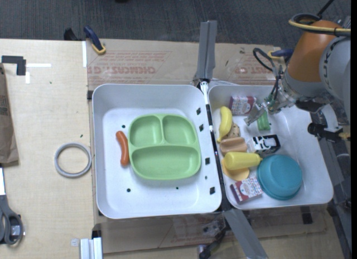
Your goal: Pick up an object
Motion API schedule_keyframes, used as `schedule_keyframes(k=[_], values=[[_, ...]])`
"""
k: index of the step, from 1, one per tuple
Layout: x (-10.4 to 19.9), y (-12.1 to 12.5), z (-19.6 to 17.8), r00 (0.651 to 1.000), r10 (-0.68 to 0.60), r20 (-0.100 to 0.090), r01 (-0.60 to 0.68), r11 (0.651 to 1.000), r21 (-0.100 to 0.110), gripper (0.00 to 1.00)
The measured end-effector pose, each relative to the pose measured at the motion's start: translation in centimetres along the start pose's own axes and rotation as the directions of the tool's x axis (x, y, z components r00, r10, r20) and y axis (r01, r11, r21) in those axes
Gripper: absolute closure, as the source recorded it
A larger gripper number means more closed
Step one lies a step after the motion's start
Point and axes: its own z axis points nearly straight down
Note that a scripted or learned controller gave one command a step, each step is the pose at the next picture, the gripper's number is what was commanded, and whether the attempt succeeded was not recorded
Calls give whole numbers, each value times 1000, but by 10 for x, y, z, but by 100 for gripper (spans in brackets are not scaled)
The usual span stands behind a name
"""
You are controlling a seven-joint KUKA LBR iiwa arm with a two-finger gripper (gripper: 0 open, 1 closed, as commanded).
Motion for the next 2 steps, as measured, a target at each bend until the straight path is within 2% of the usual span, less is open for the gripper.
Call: schedule_keyframes(k=[1,2], values=[[-1,1,-10,1000,-1,2,1,1000,-1,100],[42,30,-114,997,71,0,-71,997,0,100]])
